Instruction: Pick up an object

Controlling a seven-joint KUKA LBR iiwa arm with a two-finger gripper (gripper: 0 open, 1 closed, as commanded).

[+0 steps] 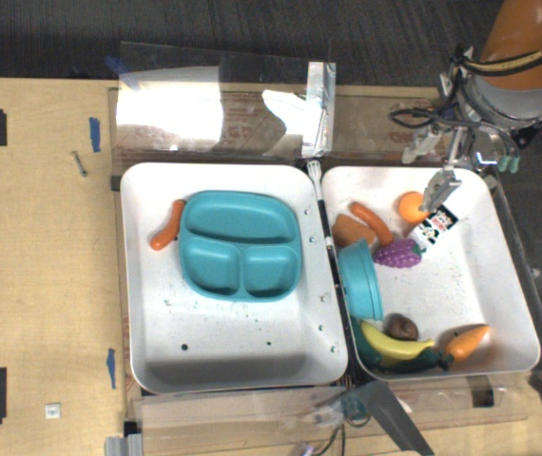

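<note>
My gripper [435, 207] hangs over the back of the right bin [509, 255], its thin fingers close together and pointing down and to the left. A small black-and-white block [437, 224] sits right at the fingertips, pinched between them. An orange fruit [410, 206] lies just to its left. Purple grapes [397, 253] lie below it on the bin floor.
The right bin also holds a sausage [371, 221], a brown bun [351, 232], a teal bowl on edge [359, 279], a banana [396, 343], a brown lump [402, 327] and a carrot [468, 340]. The left bin [147, 331] holds a teal divided tray [241, 243] and an orange sausage [166, 226].
</note>
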